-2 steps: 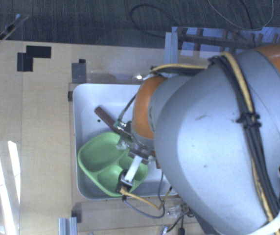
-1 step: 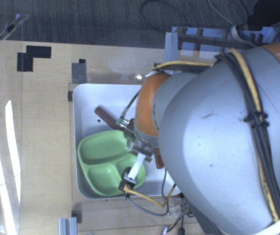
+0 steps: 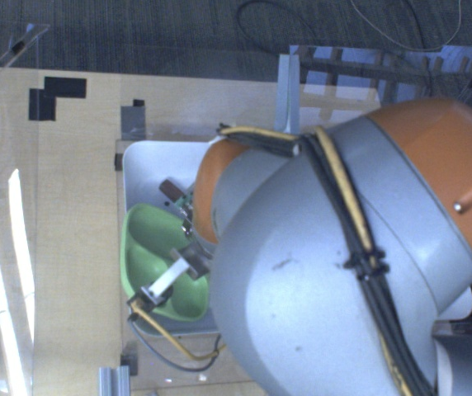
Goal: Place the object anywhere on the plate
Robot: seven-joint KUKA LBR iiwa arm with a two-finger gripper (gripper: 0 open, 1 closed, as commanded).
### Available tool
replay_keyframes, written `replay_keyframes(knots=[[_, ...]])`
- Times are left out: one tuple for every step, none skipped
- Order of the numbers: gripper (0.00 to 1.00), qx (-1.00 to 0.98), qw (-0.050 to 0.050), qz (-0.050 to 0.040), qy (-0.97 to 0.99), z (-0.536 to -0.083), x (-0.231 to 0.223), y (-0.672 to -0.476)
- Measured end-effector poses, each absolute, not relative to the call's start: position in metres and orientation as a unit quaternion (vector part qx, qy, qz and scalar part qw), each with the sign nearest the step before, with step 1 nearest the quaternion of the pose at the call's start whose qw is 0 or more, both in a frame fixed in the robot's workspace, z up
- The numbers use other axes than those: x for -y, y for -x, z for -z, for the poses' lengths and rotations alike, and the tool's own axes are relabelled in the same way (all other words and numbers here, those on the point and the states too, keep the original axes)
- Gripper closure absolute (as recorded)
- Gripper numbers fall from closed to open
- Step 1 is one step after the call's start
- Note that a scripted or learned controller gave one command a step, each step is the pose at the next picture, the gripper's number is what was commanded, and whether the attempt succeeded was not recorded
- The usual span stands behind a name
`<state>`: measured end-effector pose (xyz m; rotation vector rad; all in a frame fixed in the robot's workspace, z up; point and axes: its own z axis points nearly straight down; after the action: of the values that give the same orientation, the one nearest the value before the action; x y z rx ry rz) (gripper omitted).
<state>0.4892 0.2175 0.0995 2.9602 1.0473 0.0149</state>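
Observation:
A green plate [image 3: 147, 250] lies in the left white bin [image 3: 149, 162], against the bin's left wall. My gripper [image 3: 184, 221] hangs low over the plate's right half, at the end of the orange wrist band. The bulky grey arm reaches in from the right and hides the plate's right side, the rest of this bin and nearly all of the other bin. Whatever sits under the gripper is covered by the wrist.
The pale wooden bench [image 3: 46, 221] stretches out left of the bin, with a black L-shaped mark [image 3: 54, 97] near its back. A small metal bracket [image 3: 134, 120] stands at the bin's far left corner. A blue-grey frame [image 3: 360, 64] rises behind the arm.

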Motion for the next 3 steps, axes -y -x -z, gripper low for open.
replay_keyframes(knots=[[1.00, -0.103, -0.001, -0.0068, -0.995, -0.338, -0.236, -0.489], [1.00, -0.115, 0.000, -0.0011, -0.993, -0.286, -0.234, -0.594], [1.00, -0.101, 0.000, 0.0000, -0.995, -0.145, -0.234, -0.615]])
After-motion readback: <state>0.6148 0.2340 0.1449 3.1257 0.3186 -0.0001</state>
